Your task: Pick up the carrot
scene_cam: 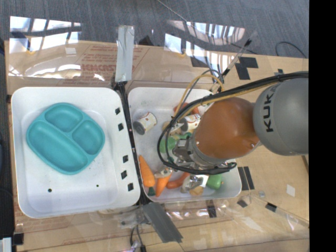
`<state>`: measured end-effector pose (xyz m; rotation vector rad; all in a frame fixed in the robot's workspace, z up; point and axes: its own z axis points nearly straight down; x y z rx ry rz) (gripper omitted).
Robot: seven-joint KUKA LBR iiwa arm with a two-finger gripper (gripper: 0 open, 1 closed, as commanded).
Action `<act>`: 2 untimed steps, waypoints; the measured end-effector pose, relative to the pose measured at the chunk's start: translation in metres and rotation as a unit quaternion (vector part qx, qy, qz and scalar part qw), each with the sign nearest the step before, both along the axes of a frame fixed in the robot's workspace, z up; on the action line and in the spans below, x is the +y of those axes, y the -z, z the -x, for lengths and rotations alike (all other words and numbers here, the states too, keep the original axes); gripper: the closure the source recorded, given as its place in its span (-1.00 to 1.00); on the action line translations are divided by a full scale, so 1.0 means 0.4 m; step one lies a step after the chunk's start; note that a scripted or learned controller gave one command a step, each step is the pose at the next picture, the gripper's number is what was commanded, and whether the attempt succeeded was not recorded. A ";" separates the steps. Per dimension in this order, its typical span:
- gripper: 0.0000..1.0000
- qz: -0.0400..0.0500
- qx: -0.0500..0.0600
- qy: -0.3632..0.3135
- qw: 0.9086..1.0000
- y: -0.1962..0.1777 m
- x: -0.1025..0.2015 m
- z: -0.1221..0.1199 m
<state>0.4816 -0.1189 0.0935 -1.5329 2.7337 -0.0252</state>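
Slim orange carrot lies unlifted at lower centre, inside the right-hand shallow white bin; hand state undeterminable.

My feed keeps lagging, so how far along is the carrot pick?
Done: the arm is positioned low over the right bin. In hand: nothing that I can confirm, since the wrist hides the pincer. Left: the carrot lies on the bin floor near the left wall, beside other orange pieces, so the grasp and lift remain.

I see my grey arm marked KUKA, an orange band above the wrist, and black and yellow cables looping alongside.
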 end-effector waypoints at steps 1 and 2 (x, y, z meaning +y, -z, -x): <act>-1.00 -0.002 0.009 -0.219 0.976 0.009 0.010 0.010; 1.00 -0.006 0.011 -0.223 0.975 -0.007 0.021 0.009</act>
